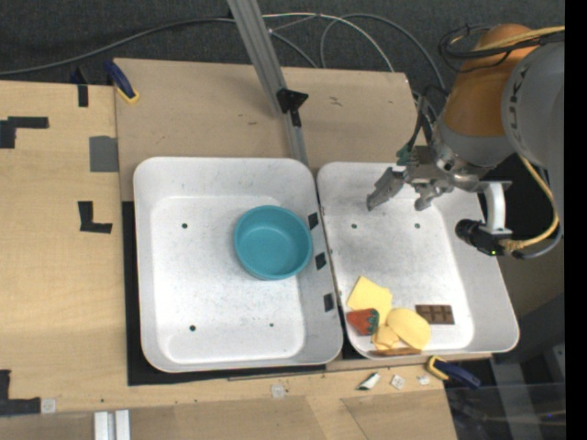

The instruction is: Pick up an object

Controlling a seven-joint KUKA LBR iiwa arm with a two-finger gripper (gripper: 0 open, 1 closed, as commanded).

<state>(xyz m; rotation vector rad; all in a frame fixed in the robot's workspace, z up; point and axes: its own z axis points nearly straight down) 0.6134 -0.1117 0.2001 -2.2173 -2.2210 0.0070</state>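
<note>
The jaws stand spread apart with nothing between them, the gripper (404, 197) hanging over the far end of the right bin (477, 273), above bare white floor; the things worth taking lie toward the near end of that same bin, well apart from the jaws and down the frame from them: a yellow wedge (369, 294), a small red piece (361, 320) touching it, a rounded yellow lump (408, 328) just beside, and a brown chocolate-like block (435, 314) a little to the right; the cluster sits slightly left of the gripper's line, so I judge the coming move to be a travel along the bin toward the camera, then a descent; the teal bowl (271, 242) rests in the left bin (165, 273), farther off across the divide; the wedge looks the most open to a grasp, though its neighbours crowd it.
</note>
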